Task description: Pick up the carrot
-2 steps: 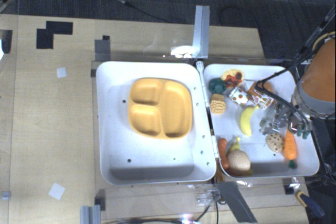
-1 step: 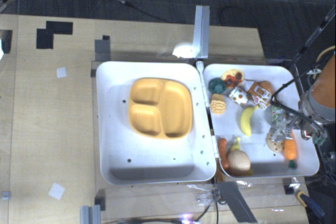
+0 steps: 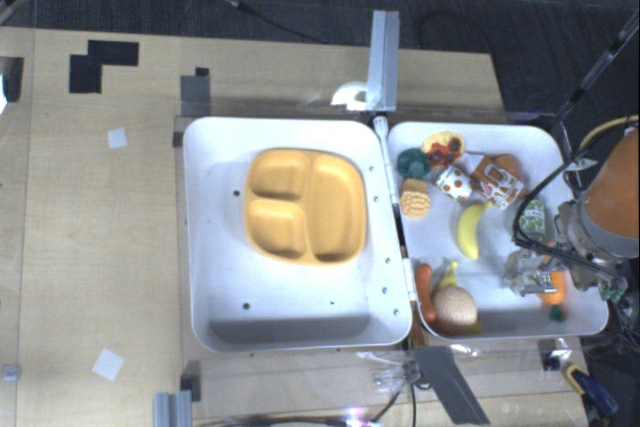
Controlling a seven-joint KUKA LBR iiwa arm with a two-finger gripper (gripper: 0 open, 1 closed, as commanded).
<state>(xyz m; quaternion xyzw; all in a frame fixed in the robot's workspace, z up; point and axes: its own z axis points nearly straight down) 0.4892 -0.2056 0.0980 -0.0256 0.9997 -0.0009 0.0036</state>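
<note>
The carrot (image 3: 552, 288) is a small orange piece with a green tip, lying near the front right corner of the right bin (image 3: 580, 323). My gripper (image 3: 532, 273) is low in that bin, directly over and against the carrot's left side, and partly covers it. The grey arm with its orange band (image 3: 612, 197) comes in from the right edge above it. Whether the carrot is gripped is not visible from this angle.
A yellow divided plate (image 3: 305, 205) lies in the left bin (image 3: 215, 315). The right bin also holds a banana (image 3: 470, 230), a beige round item (image 3: 455, 307), a red-orange stick (image 3: 425, 283), a waffle piece (image 3: 416, 202), a dark green item (image 3: 411, 161) and several small toys at the back.
</note>
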